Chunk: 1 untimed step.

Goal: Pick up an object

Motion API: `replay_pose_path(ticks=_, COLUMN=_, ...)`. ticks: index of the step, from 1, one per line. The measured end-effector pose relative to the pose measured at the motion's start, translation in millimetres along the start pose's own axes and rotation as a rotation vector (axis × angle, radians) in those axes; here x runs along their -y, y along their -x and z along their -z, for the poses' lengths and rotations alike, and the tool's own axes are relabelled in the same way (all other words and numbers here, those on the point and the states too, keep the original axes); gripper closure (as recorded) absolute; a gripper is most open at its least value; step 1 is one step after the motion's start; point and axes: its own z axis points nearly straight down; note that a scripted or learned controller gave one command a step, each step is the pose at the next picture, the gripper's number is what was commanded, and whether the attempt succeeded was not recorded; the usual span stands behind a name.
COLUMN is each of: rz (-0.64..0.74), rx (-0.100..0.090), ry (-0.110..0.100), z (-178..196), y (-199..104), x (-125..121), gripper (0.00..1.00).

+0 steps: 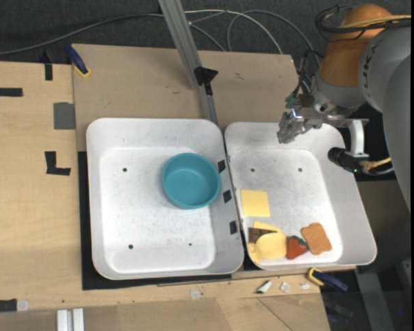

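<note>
My gripper [288, 134] hangs over the far edge of the right bin [345, 185], with nothing seen between its fingers. A blue bowl [190, 180] sits upright in the left bin [117, 185], near its right side. In the right bin a pale yellow square [255, 203] lies left of centre. At that bin's near edge lie a yellow piece [269, 245], a small red piece [296, 247] and an orange-brown piece [317, 238], close together. The gripper is well behind all of them.
A grey metal pole [186, 47] slants up from the bench behind the bins. Cables [248, 26] run across the dark floor at the back. Yellow-and-blue clamps [79, 62] sit at the board's corners. The arm's orange band [352, 40] is at upper right.
</note>
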Motion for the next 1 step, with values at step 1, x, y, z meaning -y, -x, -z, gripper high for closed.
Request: replay_pose_path(ticks=1, rz=0.0, rx=0.0, ry=0.001, z=51.4, y=-0.3, x=-1.5, gripper=1.0)
